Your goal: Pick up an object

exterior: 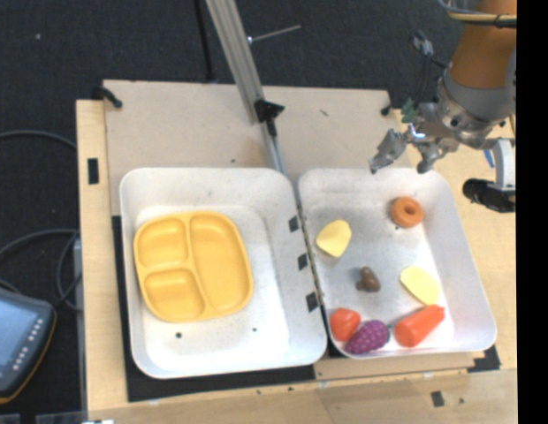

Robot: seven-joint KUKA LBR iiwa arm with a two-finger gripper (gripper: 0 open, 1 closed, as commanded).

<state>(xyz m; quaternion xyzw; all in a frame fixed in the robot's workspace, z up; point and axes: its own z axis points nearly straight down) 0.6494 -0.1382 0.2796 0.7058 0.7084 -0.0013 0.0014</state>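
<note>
Camera view, from above at a slant. We log the right bin [464,263] holding seven small items: an orange doughnut [406,211] near the far right corner, a pale yellow piece [334,238] near the left wall, a small brown lump [369,279] at the centre, a second yellow piece [420,284] to its right, and along the near wall a red piece [345,323], a purple grape cluster [369,336] and an orange-red carrot-like piece [419,324]. The three near-wall items sit close together, the grapes touching or nearly touching the red piece. The doughnut lies apart from the others, with bare floor around it.

We see the gripper [403,154] over the bin's far rim, just beyond the doughnut, its two fingers spread apart with nothing between them.

The left bin [141,193] holds a yellow divided tray [193,265]. A slanted metal rail [239,51] crosses the bench behind the bins.
</note>
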